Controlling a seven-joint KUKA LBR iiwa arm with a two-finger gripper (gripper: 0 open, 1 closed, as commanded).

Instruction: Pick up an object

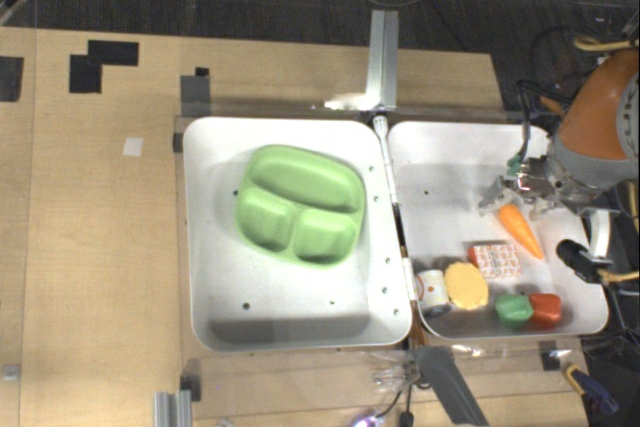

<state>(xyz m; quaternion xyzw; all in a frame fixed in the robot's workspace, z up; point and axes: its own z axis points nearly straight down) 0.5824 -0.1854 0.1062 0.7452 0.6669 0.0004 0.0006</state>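
Reaching in from the right, the arm (600, 125) places the tool (522, 193) low over the right bin (440, 155), directly at the upper end of a carrot (521, 229). Metal parts of the tool spread to both sides of the carrot's top, but the picture is too coarse to show whether they stand apart or together, so the state of the tool cannot be told. No object is seen clamped in it.

Contents of the 2 bins on the surface (90, 245):

1. Left bin (210, 315): 1 green divided tray (298, 204), lying near the middle.
2. Right bin: the carrot, tilted with its point toward the lower right; a red-and-white packet (494, 260) just beside it; a yellow round item (466, 286); a small white can (432, 288) at the lower left corner; a green item (514, 309) and a red item (546, 309), touching each other along the near wall.

Step in hand, as judged: the approach or the grasp itself, with the carrot as the likely target. The carrot rests on the bin floor and is not lifted.

The next move calls for a firm closure across the carrot's thick end, followed by a straight vertical lift. The tapered, smooth shape may slip out of the grip. The packet lies close and may be nudged if the tool shifts toward the left.
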